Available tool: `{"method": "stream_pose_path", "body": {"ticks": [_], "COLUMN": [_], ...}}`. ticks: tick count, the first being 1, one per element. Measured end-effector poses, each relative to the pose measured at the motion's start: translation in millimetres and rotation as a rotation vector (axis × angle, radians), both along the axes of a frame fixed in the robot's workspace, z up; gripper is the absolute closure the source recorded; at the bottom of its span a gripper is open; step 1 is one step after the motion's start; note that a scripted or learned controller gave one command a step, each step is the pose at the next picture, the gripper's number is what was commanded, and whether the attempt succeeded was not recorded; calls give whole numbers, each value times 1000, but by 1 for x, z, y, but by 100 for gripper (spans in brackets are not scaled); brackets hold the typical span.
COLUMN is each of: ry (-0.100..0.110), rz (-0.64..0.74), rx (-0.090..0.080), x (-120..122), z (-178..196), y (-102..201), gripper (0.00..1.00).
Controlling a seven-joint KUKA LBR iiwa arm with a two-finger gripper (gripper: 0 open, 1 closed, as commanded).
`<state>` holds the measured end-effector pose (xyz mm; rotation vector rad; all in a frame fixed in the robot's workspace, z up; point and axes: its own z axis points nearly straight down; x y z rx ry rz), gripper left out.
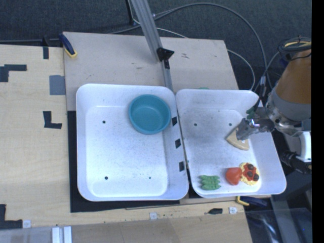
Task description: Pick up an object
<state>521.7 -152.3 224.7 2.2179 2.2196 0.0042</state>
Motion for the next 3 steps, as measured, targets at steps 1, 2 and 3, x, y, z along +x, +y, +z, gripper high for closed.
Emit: {"method": "stream_pose_path", "body": {"ticks": [1, 2, 3], "ry": [4, 5, 6], "rz": [0, 3, 4], "rx": [1, 2, 2], "x": [0, 14, 46], "z": [15, 16, 8], "y": [0, 44, 91], "gripper": [100, 100, 100]}}
